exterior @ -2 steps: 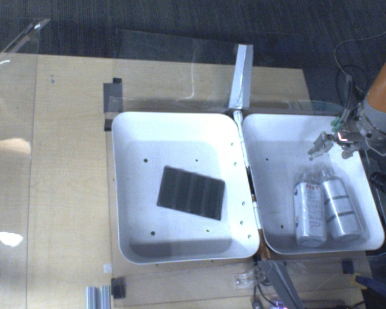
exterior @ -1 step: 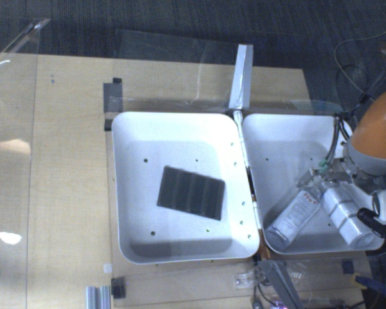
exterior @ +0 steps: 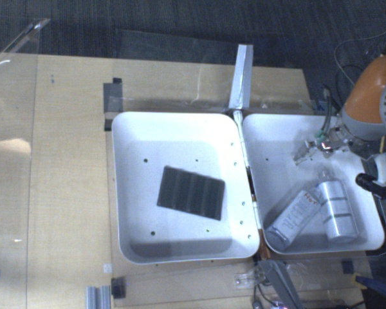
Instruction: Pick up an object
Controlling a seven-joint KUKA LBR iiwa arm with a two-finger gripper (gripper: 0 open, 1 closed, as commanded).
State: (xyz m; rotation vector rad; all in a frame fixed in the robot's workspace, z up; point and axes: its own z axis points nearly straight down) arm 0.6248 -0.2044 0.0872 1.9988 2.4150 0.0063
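Note:
A dark ribbed rectangular pad [exterior: 191, 192] lies flat in the middle of the left bin [exterior: 132, 134]. In the right bin [exterior: 270, 134] a silver can [exterior: 338, 210] lies on its side near the front right. A grey and white tube-like pack [exterior: 294, 217] lies slanted beside it, touching its left side. My gripper [exterior: 312, 148] hangs over the back part of the right bin, behind the can and apart from it. The arm with its orange band [exterior: 367, 95] comes in from the right.
A metal divider post [exterior: 242, 76] stands behind the seam between the two bins. Cables [exterior: 347, 50] run at the back right. A clear sheet [exterior: 13, 147] covers the wooden bench on the left. Small clamps [exterior: 114, 95] sit at the left bin's corners.

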